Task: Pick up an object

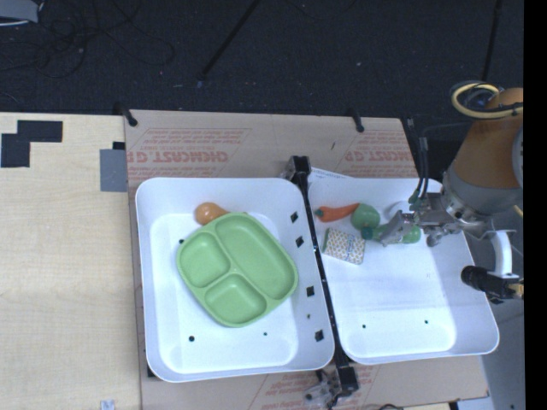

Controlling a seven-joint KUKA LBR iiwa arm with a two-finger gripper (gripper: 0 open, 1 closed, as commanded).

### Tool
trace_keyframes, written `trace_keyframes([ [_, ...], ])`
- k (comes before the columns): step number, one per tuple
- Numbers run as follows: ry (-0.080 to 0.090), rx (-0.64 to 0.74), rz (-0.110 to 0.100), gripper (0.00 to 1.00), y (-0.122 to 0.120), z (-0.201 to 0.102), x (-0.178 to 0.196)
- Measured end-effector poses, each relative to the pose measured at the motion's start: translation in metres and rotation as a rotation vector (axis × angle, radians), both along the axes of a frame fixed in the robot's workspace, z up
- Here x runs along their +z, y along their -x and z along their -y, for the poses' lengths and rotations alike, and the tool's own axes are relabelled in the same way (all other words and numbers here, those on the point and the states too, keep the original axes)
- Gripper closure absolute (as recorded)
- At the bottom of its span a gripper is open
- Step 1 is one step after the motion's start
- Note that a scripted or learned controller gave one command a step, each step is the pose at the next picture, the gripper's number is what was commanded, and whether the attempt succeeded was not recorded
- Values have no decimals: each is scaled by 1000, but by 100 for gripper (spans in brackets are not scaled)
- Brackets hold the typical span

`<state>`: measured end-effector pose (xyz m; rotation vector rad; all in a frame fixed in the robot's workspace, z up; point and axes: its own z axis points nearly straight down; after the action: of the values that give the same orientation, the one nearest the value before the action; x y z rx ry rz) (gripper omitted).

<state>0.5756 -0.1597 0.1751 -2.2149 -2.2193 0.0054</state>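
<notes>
In the right bin (pixel 427 314) an orange carrot-shaped toy (pixel 339 213) lies at the far left, with a round green object (pixel 366 217) touching its right end. A speckled square pad (pixel 344 246) lies just below them. My gripper (pixel 395 229) reaches in low from the right, its tip a short way right of the round green object. A small green piece (pixel 412 235) shows right against the gripper's lower side; whether it is held is unclear.
The left bin (pixel 162 314) holds a green divided plate (pixel 236 268) and an orange ball (pixel 209 213) at the plate's far left edge. A black divider (pixel 312 263) joins the bins. The arm's wrist (pixel 479 186) hangs over the right bin's far right corner.
</notes>
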Motion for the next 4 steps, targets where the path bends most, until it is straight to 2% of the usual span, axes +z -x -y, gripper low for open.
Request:
trace_keyframes([
  [2,0,-1,1,0,-3,-7,-90],
  [3,0,-5,2,100,-4,-6,-78],
  [4,1,-6,6,100,4,-5,-33],
])
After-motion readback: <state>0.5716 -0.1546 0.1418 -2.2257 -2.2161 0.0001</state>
